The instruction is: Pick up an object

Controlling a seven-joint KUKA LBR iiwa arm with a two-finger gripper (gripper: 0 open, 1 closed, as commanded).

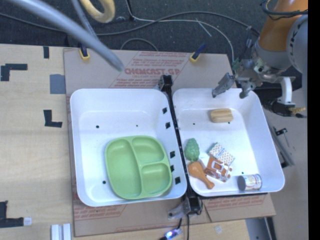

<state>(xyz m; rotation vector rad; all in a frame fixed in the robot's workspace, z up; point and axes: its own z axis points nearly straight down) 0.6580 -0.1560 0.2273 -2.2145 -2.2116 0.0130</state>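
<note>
Five small objects lie in the right bin (pixel 267 134); nothing is lifted yet. The gripper (pixel 234 87) hangs over that bin's far edge, its two fingers spread apart, with nothing between them.

Nearest candidate: a tan bread roll (pixel 221 115), lying alone on bare white floor just in front of the gripper, well apart from the rest. Judged light, probably a plastic or foam toy, rounded and smooth. Best taken across its short width at the middle; the long axis runs roughly left-right, so the fingers should close front to back. The rounded top might squirt out if pinched too high.

Clustered near the bin's near-left corner:
- green broccoli floret (pixel 192 149), bumpy, likely soft or rubbery, close against the divider wall, so there is little room for a finger on that side.
- orange drumstick (pixel 200 172), tapered, just below the broccoli; likely slippery at the thin end.
- small patterned box or toy house (pixel 219 164), red and white, touching or nearly touching the drumstick; flat sides would grip well, but the neighbours crowd it.
- small can (pixel 249 182) on its side near the near wall; liable to roll.

Left bin (pixel 85 109) holds a green divided plate (pixel 138 167), wide and flat, a poor fit for two fingers.

Judgement: the roll is the easy pick.
</note>
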